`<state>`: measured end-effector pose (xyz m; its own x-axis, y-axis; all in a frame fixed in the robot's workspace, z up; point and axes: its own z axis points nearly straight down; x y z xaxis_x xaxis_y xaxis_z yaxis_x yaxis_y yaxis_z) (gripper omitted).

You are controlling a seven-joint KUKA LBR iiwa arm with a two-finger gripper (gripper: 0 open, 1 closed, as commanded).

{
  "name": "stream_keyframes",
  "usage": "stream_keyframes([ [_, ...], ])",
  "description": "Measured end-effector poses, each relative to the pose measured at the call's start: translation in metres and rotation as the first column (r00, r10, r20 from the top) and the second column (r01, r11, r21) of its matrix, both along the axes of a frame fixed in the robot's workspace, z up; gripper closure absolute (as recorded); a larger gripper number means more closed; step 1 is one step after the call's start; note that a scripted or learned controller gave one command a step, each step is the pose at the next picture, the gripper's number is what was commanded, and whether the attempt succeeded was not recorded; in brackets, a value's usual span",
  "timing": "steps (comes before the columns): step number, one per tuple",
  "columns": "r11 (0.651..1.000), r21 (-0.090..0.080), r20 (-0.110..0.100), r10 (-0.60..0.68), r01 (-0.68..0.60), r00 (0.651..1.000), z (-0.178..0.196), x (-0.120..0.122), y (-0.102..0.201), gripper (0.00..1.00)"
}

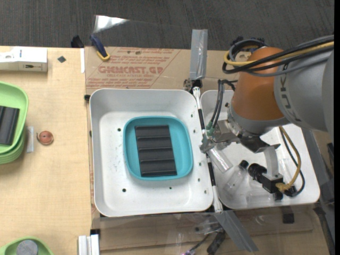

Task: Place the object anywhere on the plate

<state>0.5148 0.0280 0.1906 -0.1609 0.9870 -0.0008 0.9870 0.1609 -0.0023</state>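
1. Black ribbed rectangular block (155, 150) lies flat, centred on the teal square plastic plate (183, 145), inside the left white bin (106, 195).
2. End effector (212, 142) hangs just right of the plate, over the right white bin (308, 190); grip state unclear.
3. Placement looks complete.

The grey arm (311, 86) reaches in from the right, bent down at the wrist, its orange band (255, 89) facing up. The gripper (212, 142) hangs low beneath it, pointing left and downward, with black and yellow cables looping around.
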Motion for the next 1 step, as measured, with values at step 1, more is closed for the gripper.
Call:
stream_keyframes([
  [1,1.0,0.0,0.0,0.0,0.0,1.0,0.0001,0.0,-0.0003,0.0],
])
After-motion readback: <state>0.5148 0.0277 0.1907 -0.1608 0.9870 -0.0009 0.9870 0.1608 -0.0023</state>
